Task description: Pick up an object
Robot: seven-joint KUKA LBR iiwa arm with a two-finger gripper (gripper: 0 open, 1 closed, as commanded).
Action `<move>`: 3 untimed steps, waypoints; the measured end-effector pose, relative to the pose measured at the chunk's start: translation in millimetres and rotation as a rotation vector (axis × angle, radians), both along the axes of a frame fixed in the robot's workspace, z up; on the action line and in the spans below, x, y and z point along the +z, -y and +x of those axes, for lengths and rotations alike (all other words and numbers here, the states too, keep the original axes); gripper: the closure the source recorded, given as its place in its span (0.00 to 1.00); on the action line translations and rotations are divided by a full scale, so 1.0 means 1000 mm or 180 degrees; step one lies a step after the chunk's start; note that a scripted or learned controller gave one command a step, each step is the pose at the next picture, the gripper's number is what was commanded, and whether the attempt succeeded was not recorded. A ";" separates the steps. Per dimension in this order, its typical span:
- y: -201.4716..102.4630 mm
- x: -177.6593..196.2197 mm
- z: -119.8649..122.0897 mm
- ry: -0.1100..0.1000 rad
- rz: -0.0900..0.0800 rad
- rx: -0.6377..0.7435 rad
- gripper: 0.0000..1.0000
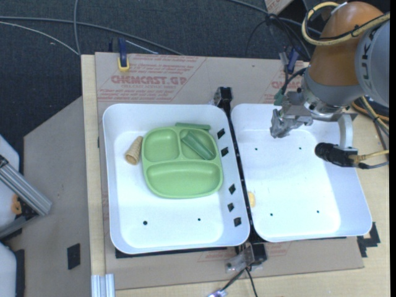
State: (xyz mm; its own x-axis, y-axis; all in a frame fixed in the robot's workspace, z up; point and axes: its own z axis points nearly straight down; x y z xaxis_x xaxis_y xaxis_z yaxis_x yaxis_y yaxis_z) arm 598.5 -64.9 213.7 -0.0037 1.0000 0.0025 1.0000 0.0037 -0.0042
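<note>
The cardboard-covered worktop (154, 70) is carrying two shallow white plastic bins. The left bin (120, 218) is holding a green divided plastic plate (179, 175), a green wedge-shaped piece (199, 144) on it, and a tan ice-cream cone toy (133, 150) beside it. The gripper (281, 127) is hanging over the right bin (309, 209), grasping nothing; its state cannot be told. Closing here would likely be catching only air.

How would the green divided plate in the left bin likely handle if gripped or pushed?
The green divided plate looks like rigid moulded plastic, so probably stiff and light. Lying flat and wide, it would likely slide rather than tip; its low rim may be awkward to pinch.
</note>
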 end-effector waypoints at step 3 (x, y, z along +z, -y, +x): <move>-0.145 -0.004 -0.062 -0.0003 0.0003 0.0006 1.00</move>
